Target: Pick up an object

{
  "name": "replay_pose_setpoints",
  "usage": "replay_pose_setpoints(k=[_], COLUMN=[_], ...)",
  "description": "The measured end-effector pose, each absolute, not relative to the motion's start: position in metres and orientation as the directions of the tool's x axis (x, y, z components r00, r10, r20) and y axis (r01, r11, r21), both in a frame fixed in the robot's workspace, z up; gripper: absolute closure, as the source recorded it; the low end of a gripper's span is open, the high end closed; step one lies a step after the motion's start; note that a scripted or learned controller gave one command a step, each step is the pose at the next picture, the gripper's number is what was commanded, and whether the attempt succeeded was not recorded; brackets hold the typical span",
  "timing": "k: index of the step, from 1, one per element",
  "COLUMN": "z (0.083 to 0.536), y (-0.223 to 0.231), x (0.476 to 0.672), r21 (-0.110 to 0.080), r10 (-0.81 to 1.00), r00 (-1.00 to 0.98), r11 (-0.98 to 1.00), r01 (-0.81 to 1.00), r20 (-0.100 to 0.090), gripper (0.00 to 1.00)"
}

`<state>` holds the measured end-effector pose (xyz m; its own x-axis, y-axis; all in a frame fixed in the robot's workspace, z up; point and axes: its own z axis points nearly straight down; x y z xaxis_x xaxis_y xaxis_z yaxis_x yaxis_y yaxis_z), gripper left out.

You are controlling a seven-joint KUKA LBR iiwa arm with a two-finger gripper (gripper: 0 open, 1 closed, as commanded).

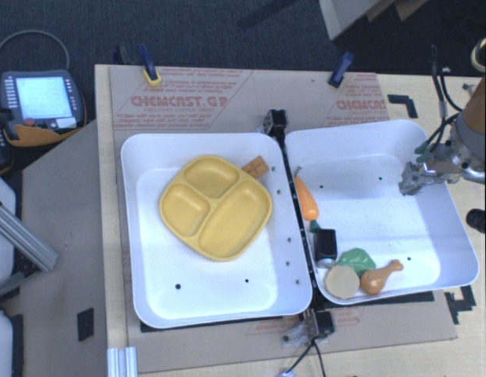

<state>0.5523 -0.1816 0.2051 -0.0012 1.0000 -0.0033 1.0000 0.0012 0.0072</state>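
Two white bins; my end effector (pixel 411 181), grip state unclear, hovers at three o'clock. Toy drumstick (pixel 380 276) at five o'clock looks light, rigid; I'd pinch its narrow shaft.

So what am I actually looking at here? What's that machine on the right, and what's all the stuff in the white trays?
You're looking down from one camera fixed above a bench. The grey machine at the right edge is a robot arm; its gripper, a two-finger claw, hangs over the right bin. Nothing visible sits between its fingers. Its job is to pick up an object. The left bin holds a yellow divided plate with a small brown block at its edge. The right bin holds toy food: a carrot, a black block, a green leafy piece, a round beige piece and a drumstick.
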Motion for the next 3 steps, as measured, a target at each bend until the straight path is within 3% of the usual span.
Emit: replay_pose_setpoints(k=[1, 3], z=[0.199, 0.208], y=[-0.130, -0.016], x=[0.549, 0.527], r21=[-0.002, -0.003], r10=[1.000, 1.000], r00=[-0.005, -0.007], r11=[0.005, 0.007], r01=[1.000, 1.000], r20=[0.003, 0.004], gripper=[1.00, 1.00])
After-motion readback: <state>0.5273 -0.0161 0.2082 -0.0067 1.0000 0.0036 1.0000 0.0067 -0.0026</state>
